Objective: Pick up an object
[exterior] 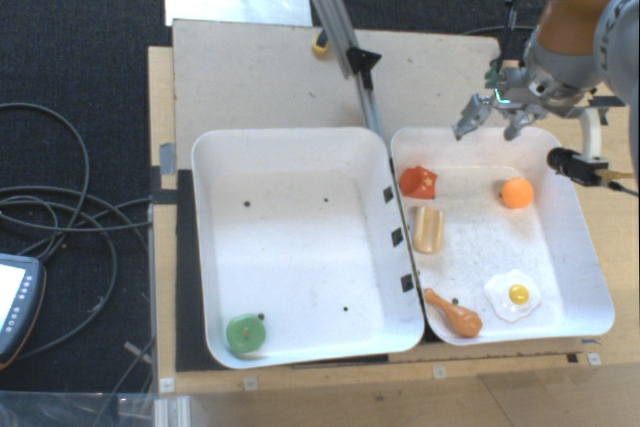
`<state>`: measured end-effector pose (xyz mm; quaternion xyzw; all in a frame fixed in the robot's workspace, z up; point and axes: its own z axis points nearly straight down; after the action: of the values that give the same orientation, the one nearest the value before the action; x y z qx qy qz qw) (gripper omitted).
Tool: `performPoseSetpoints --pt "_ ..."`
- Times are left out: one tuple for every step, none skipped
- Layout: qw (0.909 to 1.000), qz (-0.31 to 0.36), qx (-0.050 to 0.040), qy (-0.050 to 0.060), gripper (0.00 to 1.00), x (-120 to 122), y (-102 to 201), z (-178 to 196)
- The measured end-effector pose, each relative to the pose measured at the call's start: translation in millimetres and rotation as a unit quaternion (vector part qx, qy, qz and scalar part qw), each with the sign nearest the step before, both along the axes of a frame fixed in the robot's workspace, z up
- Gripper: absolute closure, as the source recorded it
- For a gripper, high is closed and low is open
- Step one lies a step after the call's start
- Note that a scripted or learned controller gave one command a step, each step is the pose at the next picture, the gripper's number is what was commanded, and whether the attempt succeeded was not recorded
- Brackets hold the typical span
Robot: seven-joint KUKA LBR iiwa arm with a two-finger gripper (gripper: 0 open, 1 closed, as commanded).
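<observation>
Objects to grab are all sitting loose in the bins, none in the claw (490,120) as far as I can see from my feed. The claw hangs over the far edge of the right bin (590,290), fingers spread apart with nothing between them. The arm (585,10) comes in from the right, orange band showing above the wrist.

Closest thing to the claw is the red chunky piece (418,182), up in the far left corner of the right bin. The orange ball (516,193) is on the far right side of that same bin, also near the claw but clearly apart from it. Just below the red piece lies a tan bread-looking block (428,229), right along the divider side. Toward the near edge there's a toy drumstick (453,312) lying at a slant, and beside it, to its right, a fried egg (514,296) flat on the floor of the bin.

The left bin (215,155) has a green round thing (245,333) down in its near left corner, well apart from everything else.

Both bins sit side by side on the desk (250,65). Off the desk on the left, black cables (60,205) loop across the dark floor.
</observation>
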<state>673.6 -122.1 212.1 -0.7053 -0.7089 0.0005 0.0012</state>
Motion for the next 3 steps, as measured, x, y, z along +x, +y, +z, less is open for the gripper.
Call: performPoseSetpoints --pt "1.0 0.001 -0.0009 -0.002 0.0 0.8 -0.1 2.7" --pt "1.0 0.001 -0.0002 0.0 0.0 2.9 5.7 -58.4" --pt "1.0 0.0 -0.0002 -0.002 0.0 -4.8 11.5 -107.0"
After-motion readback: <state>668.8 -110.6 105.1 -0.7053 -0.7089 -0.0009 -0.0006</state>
